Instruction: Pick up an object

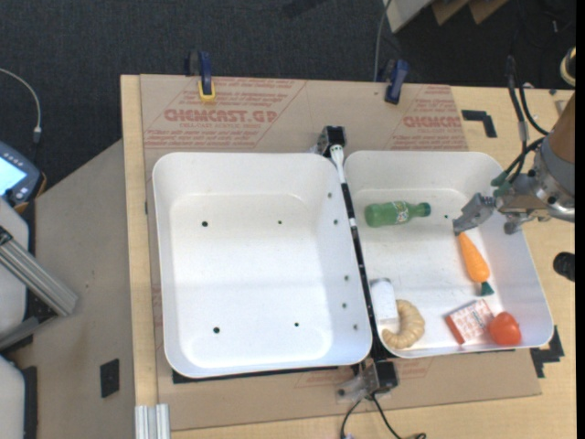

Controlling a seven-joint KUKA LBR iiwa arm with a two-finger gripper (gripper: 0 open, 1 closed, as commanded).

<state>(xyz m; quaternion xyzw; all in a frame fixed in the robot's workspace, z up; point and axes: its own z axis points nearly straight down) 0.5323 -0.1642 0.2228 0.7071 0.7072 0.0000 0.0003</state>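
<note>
The right bin (430,174) holds several objects. A green bottle (396,213) lies on its side near the back. An orange carrot (474,260) lies toward the right wall. At the front right are a red-and-white packet (469,322) and a red tomato (505,328). A tan croissant (407,326) and a white piece (381,297) sit at the front left. My gripper (492,218) hangs over the bin's right side, just behind the carrot's upper end. It is open, with nothing between its fingers.
The left bin (247,176) stands beside the right one, with a black divider rail (352,236) between them. Blue clamps (395,80) hold the board at the back edge. Cables (521,108) trail near the arm at the right.
</note>
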